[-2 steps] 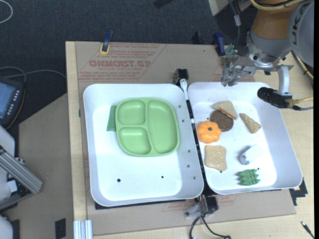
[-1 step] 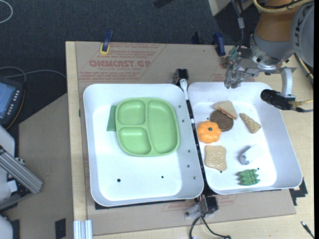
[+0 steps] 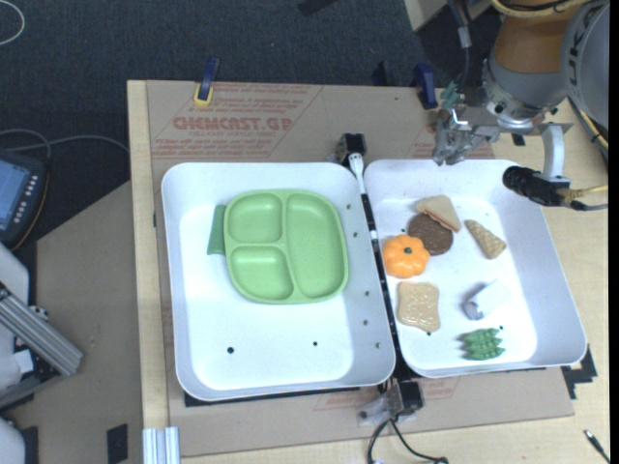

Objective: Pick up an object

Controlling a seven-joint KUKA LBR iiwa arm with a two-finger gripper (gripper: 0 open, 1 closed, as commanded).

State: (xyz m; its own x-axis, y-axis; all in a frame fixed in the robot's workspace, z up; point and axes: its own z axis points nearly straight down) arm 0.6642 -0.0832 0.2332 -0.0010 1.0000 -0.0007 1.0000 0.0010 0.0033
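The claw [image 3: 455,148] hung at upper right above the right bin's [image 3: 551,259] far rim, holding nothing, its opening unclear. The toy pumpkin [image 3: 405,256] sat mid-frame inside that bin.

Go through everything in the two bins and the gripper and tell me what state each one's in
Gripper: above the right bin's far rim, holding nothing visible.
Green tray: flat in the left bin, compartments bare.
Pumpkin: upright in the right bin.
Brown disc: flat, bread wedge overlapping it.
Toast: flat.
Cone: on its side.
Green pods: flat, near front rim.
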